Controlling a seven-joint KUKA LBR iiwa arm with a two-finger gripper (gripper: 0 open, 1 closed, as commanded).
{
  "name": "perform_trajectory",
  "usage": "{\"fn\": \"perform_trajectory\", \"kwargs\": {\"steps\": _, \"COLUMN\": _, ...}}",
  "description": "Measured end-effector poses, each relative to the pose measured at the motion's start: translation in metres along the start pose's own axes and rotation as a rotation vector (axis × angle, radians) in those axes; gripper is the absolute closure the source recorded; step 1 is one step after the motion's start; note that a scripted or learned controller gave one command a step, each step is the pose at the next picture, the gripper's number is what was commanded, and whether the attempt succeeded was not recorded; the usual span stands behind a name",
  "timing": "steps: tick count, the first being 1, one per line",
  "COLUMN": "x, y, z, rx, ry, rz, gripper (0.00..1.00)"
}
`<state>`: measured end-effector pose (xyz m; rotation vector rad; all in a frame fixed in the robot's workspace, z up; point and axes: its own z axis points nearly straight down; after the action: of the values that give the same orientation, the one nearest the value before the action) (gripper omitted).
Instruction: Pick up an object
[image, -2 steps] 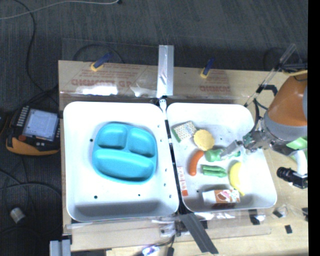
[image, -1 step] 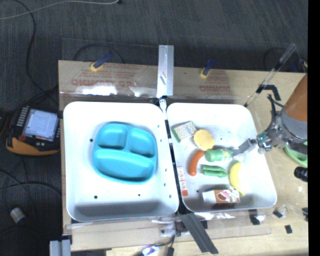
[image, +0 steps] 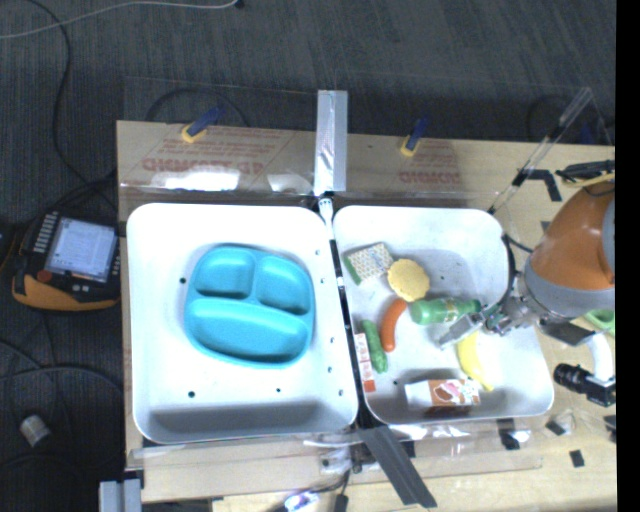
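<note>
The right bin (image: 470, 225) holds several toy foods. A green bottle (image: 440, 310) lies near the middle, with a yellow banana (image: 472, 360) just below it. An orange carrot (image: 392, 323), a yellow round cookie (image: 408, 278), a checkered green-white packet (image: 368, 262), a small green stick (image: 376, 348) and a red-brown carton (image: 443, 393) lie around them. My gripper (image: 470, 325) reaches in from the right, low over the spot between the bottle's right end and the banana's top. Nothing shows between its fingers.
The left bin (image: 160, 400) carries a blue divided tray (image: 250, 302). A metal divider post (image: 331, 140) stands at the back between the bins. The orange band of the arm (image: 580, 245) hangs over the right bin's right rim. A handheld device (image: 70, 255) lies left of the bench.
</note>
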<state>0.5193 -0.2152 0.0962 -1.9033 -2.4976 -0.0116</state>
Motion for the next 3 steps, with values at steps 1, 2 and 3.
{"fn": "perform_trajectory", "kwargs": {"steps": 1, "x": 0.0, "y": 0.0, "z": -0.008, "rx": 0.001, "ry": 0.0, "rz": 0.001, "gripper": 1.0}}
{"fn": "perform_trajectory", "kwargs": {"steps": 2, "x": 0.042, "y": 0.02, "z": -0.112, "rx": 0.006, "ry": -0.006, "rz": 0.033, "gripper": 1.0}}
{"fn": "perform_trajectory", "kwargs": {"steps": 3, "x": 0.076, "y": 0.088, "z": -0.058, "rx": 0.008, "ry": -0.005, "rz": 0.039, "gripper": 1.0}}
